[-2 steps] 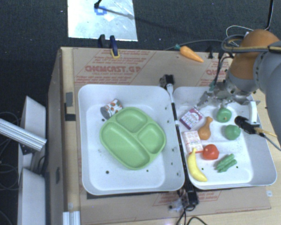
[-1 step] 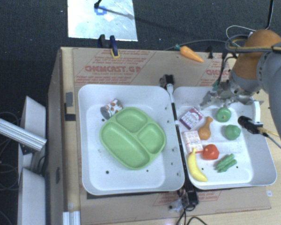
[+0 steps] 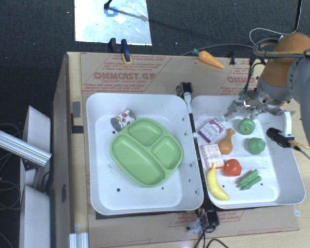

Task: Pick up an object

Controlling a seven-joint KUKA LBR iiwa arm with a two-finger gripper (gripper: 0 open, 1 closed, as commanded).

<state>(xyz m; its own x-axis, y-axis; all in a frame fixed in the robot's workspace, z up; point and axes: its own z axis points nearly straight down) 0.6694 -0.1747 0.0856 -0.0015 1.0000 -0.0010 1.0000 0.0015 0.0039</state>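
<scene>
The right bin (image 3: pixel 289 187) holds several small items. A green apple (image 3: pixel 246 126) lies near its back, with a green lime (image 3: pixel 256 145) just in front of it. Also there are a red tomato (image 3: pixel 232 167), a yellow banana (image 3: pixel 216 183), green beans (image 3: pixel 249 180), a brown drumstick (image 3: pixel 227 141) and two printed packets (image 3: pixel 211 129) (image 3: pixel 211 153). My gripper (image 3: pixel 246 111) hangs over the back of this bin, just behind the apple. It is open with nothing between its fingers.
The left bin (image 3: pixel 101 190) carries a green divided plate (image 3: pixel 146 151) and a small can (image 3: pixel 123 120) at its back left. An orange carrot (image 3: pixel 212 60) lies on the cardboard behind the bins. A ridge where the two bins meet (image 3: pixel 195 143) separates them.
</scene>
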